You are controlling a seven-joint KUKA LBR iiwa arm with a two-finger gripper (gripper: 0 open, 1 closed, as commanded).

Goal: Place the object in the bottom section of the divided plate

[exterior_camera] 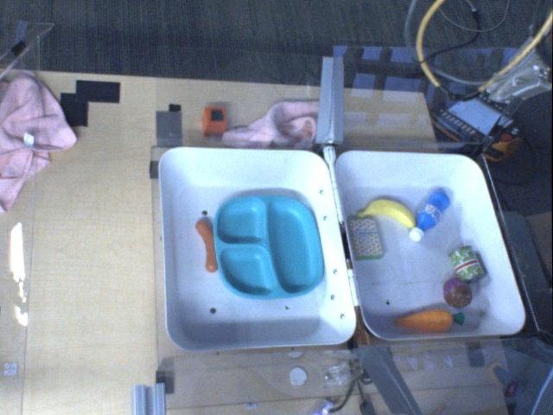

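Note:
A blue divided plate (268,243) lies in the middle of the left bin (186,318). It has two small sections on its left and one large section on its right. A thin orange stick-like object (207,245) lies just left of the plate on the bin floor. In the right bin (501,318) lie a yellow banana (388,211), a blue bottle (430,211), a green patterned sponge (365,238), a small green can (467,263), a dark purple round object (458,293) and an orange carrot (425,321).
A metal divider (327,102) stands behind the seam between the bins. Pink cloth (276,126) lies behind the left bin, with an orange block (214,118) beside it. More pink cloth (30,132) sits at far left. Cables and a device (471,115) occupy the back right.

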